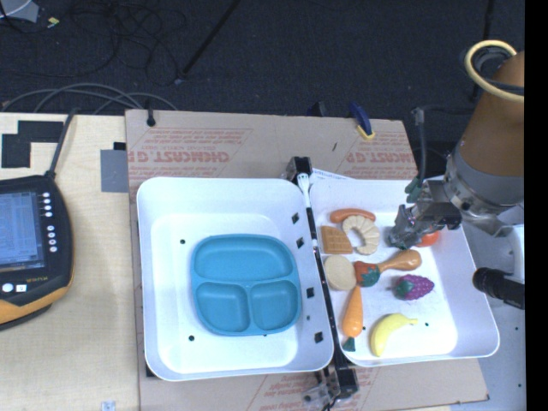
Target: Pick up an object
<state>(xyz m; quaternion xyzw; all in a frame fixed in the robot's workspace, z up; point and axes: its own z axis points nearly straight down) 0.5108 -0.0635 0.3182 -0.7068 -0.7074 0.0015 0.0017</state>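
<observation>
The right white bin [479,315] holds several toy foods: a sausage [353,216], a pale croissant [366,233], a waffle square [335,241], a round beige biscuit [339,273], a drumstick [392,265], purple grapes [413,287], a carrot [353,312] and a yellow banana [391,333]. My gripper [409,231] hangs low over the bin's upper right part, just above the drumstick's thick end. A small red-orange piece [430,239] peeks out beside it, partly hidden. Nothing is visibly held.
The left white bin [163,229] holds a blue divided tray [244,282]. Both bins rest on a cardboard sheet [223,144]. A teach pendant [26,247] lies at the far left. The divider [310,247] between the bins has black clips.
</observation>
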